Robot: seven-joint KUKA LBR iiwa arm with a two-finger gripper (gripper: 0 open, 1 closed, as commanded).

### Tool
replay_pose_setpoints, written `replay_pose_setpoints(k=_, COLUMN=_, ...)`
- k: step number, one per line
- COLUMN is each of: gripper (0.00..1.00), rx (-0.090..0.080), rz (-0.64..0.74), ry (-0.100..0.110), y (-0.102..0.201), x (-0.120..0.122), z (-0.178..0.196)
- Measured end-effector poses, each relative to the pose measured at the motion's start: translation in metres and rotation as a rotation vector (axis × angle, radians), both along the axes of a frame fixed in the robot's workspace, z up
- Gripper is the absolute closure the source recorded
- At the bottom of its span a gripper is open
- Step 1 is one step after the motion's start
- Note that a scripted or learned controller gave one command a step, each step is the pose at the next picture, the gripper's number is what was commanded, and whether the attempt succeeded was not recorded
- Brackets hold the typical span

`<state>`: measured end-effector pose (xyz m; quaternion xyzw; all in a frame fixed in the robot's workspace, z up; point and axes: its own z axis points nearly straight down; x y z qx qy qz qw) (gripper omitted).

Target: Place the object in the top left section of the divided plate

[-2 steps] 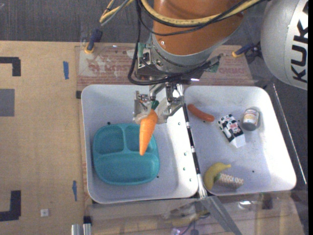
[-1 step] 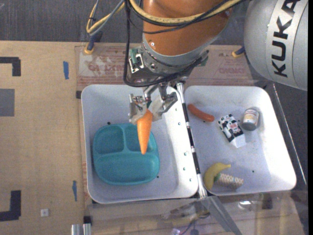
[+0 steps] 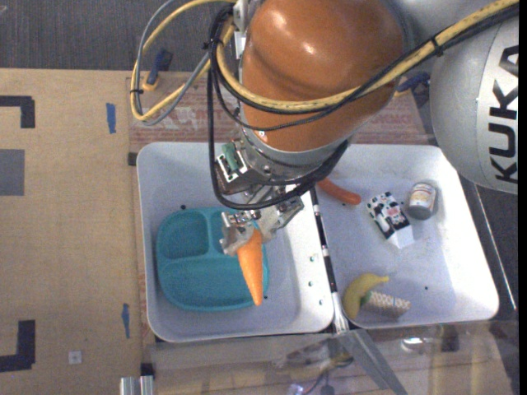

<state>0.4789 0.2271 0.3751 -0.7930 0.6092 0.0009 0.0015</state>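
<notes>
A teal divided plate [image 3: 191,280] lies in the left bin [image 3: 165,171]. Its top left section [image 3: 184,235] has nothing in it. An orange carrot [image 3: 253,271] points down over the plate's right part, near the right rim. My gripper [image 3: 248,234] hangs just above the plate's upper right area and is shut on the carrot's thick top end. The arm's orange band and wrist hide the bin's back middle.
In the right bin [image 3: 461,253] lie a red-orange pepper-like piece [image 3: 343,193], a black-and-white box [image 3: 388,216], a small can [image 3: 422,200], and a yellow banana [image 3: 361,291] beside a speckled block [image 3: 388,304]. Yellow and black cables loop over the bench's back.
</notes>
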Motion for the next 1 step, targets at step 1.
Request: replay_pose_setpoints(k=1, gripper=1.0, rx=0.003, rz=0.476, ry=-0.005, y=-0.0019, x=0.0969, z=0.0396)
